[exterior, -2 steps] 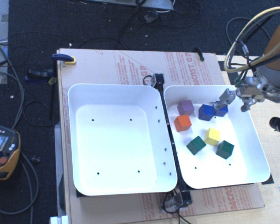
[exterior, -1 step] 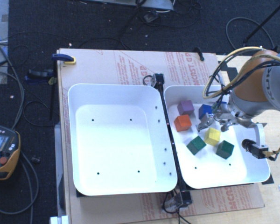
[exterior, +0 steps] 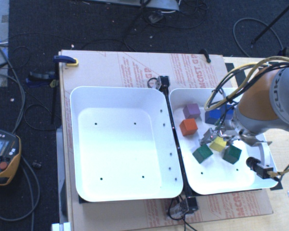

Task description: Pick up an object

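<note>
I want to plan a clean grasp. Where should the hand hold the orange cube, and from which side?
Probably from straight above, gripping two opposite flat faces of the orange cube. It rests flat in the right bin, with free space on its left; the purple cube sits close behind.

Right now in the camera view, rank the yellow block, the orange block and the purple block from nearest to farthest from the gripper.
1. Yellow block: right at the gripper, partly under it, in the right bin.
2. Orange block: up and to the left of the gripper, toward the divider between the bins.
3. Purple block: beyond the orange block, nearer the bin's far wall.
</note>
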Action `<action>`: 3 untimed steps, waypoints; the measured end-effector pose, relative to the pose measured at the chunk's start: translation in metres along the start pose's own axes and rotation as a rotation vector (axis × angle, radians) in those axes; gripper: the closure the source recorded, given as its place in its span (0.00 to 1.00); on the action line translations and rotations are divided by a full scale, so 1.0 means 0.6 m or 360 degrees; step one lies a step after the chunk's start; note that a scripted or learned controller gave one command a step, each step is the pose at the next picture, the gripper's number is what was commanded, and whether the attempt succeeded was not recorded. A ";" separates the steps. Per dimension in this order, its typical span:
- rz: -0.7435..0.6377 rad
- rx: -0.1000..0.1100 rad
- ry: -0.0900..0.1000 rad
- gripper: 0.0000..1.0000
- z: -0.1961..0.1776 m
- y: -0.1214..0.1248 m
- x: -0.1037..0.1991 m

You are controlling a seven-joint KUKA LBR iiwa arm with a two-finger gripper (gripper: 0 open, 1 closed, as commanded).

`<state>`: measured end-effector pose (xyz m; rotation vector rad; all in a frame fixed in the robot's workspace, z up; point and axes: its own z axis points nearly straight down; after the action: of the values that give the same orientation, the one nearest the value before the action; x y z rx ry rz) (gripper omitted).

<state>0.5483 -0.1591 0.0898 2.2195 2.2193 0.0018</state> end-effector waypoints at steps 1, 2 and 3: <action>0.0001 -0.0003 -0.0002 1.00 -0.018 0.002 -0.002; -0.0008 -0.0002 0.0003 1.00 -0.130 0.029 0.093; -0.0009 0.0005 0.0005 1.00 -0.165 -0.046 0.208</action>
<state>0.5201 -0.0342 0.1884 2.2163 2.2286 0.0016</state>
